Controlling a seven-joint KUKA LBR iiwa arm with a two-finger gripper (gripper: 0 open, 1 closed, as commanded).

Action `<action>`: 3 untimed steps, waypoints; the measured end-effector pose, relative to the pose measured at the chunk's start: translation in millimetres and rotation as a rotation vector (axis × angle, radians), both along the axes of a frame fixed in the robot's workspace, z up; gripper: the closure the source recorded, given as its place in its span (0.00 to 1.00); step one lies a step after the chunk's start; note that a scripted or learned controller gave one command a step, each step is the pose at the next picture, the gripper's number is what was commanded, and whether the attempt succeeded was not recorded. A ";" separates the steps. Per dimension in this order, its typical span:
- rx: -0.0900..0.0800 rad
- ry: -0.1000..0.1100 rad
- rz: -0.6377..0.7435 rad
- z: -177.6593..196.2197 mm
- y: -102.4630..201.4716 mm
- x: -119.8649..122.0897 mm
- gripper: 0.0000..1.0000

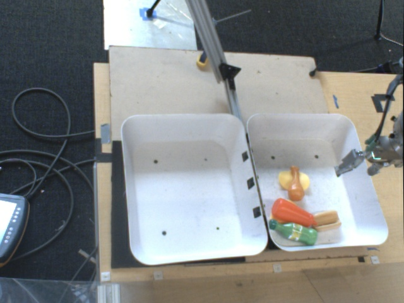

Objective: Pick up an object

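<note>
Right bin [328,131], front half: four small objects. Red-orange carrot-like piece [292,213] lies slanted near the front wall. Green bottle [295,231] lies on its side just in front of it, touching or nearly so; label detail too small to read. Tan hot-dog-shaped piece [327,219] sits at the carrot's right end, partly tucked behind it. Farther back, apart from the cluster, an orange pin-shaped object [295,183] lies across a yellow piece [304,181]; the yellow shape is mostly covered, kind not clear.

Gripper [346,165] is at the right bin's right wall, above the rim, well clear of all four objects. A grey finger-like tip points left and down into the bin. Whether its parts are apart or together cannot be told; the wrist is cut by the frame edge and blurred. Nothing seen in its grasp.

Left bin [183,128] adjoins the right bin; black tabs mark the shared wall. A grey pole [211,40] slants across the bench [265,81] from the top. Black cables [44,131] loop on the dark floor at left; a pendant screen [9,223] is cropped by the left edge.
</note>
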State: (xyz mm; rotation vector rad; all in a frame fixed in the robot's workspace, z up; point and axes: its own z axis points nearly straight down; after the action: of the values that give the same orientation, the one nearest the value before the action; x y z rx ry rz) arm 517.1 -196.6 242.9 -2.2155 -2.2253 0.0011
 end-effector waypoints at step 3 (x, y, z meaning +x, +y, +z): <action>0.001 0.001 -0.004 -97.2 -8.4 -2.9 0.00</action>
State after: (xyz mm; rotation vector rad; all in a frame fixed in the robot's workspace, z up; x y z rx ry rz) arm 514.2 -205.0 145.6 -2.2193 -2.2198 0.0016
